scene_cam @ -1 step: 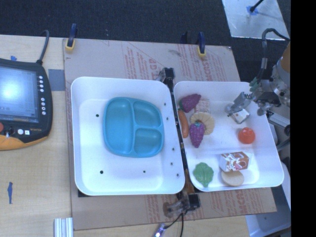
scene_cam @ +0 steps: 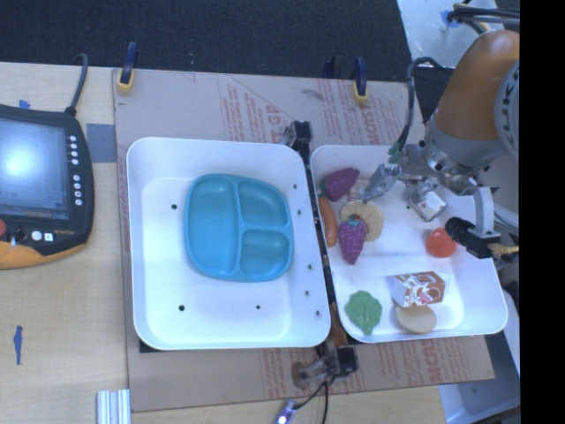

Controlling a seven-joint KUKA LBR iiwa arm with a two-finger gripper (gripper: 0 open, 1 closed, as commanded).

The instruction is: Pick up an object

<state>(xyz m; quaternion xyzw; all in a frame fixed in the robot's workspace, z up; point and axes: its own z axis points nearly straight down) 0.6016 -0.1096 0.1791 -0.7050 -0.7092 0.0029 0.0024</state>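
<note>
Nearest the viewer, along the front wall of the right-hand shallow white bin (scene_cam: 494, 312), lie a leafy green plastic vegetable (scene_cam: 363, 311), a round tan bread-like disc (scene_cam: 415, 318) and a small red-and-white printed carton (scene_cam: 418, 287) resting just behind the disc. Beside it, the left-hand shallow white bin (scene_cam: 150, 237) carries a light blue three-compartment plastic tray (scene_cam: 238, 228). Further back in the right bin sit a purple plastic grape bunch (scene_cam: 351, 238), touching a cream flower-shaped disc (scene_cam: 365, 216); an orange plastic carrot (scene_cam: 328, 222) lies along the dividing wall, and a small red tomato-like ball (scene_cam: 440, 242) stands apart to the right. A dark purple lumpy toy (scene_cam: 340, 183) lies near the far wall. Above that far region hangs the arm's metal claw (scene_cam: 381, 183), close to the dark purple toy and the cream disc; nothing is visibly between its tips, and I cannot tell whether they are spread or pressed together. In my judgement these are light, rigid, smooth moulded toys, liable to skid under a glancing touch. The grape bunch offers the best purchase: take it across its narrow waist. At the far left of the bench (scene_cam: 53, 325) rests a black control pendant with a lit screen (scene_cam: 40, 179).
</note>
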